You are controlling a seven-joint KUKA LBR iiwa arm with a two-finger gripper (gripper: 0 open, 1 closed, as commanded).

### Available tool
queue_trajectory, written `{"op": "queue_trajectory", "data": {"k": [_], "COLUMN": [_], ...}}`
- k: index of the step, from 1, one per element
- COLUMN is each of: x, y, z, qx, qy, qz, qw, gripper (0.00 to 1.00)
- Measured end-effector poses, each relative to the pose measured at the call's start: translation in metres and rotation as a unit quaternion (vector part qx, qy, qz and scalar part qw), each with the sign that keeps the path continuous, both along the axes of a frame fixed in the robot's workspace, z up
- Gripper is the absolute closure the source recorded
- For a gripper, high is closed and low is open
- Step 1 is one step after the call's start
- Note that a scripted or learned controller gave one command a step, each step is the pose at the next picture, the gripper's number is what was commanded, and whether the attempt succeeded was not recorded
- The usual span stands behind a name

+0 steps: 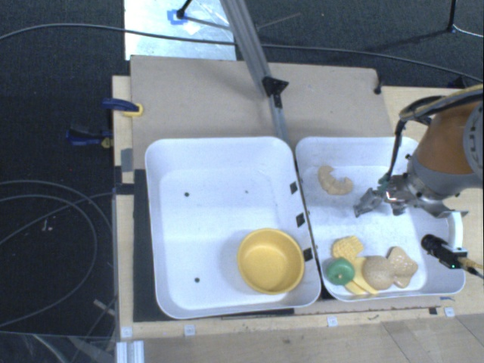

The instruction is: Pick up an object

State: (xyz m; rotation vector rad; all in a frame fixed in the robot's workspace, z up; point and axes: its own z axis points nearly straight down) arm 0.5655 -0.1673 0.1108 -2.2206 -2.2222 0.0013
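1. Progress, as far as I can judge: no pick is made yet. Nothing sits between the tool's fingers and every object lies on a bin floor, so the whole grasp and lift are left to do.

2. Nearest the bottom edge of the frame, in the lower part of the right bin [454, 284], lies a cluster: a green piece [340, 270] with a yellow stick [358, 284] running out from under it, a tan lump [376, 271] touching a paler biscuit shape [402, 265], and a yellow waffle piece [347, 246] just above the green one. They crowd each other, so a clean grip on one looks hard.

3. In the left bin [219, 151], lower middle of the frame, a yellow bowl [271, 259] stands upright, alone and well apart from the cluster.

4. The tool [378, 200] hangs at the right middle of the frame over the right bin, between the cluster and the pastry. Its fingers appear spread apart with bare bin floor under them; it grips nothing.

5. Farther up, a tan crescent pastry [334, 181] lies alone in the upper part of the right bin, just to the left of the tool. It looks the likeliest target: curved, small, pale brown and free on all sides.

6. Beyond the bins the brown surface [197, 97] carries a grey pole [249, 40] slanting to the top.
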Motion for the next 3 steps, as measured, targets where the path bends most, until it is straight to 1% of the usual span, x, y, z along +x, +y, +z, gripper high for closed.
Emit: {"op": "queue_trajectory", "data": {"k": [1,2,3], "x": [0.001,0.002,0.005], "y": [0.0,0.0,0.002], "z": [-0.02,-0.009,0.035], "qx": [0.0,-0.0002,-0.0004], "qy": [0.0,-0.002,-0.003], "qz": [0.0,-0.001,0.002], "qw": [1.0,1.0,1.0], "gripper": [0.0,1.0,1.0]}}
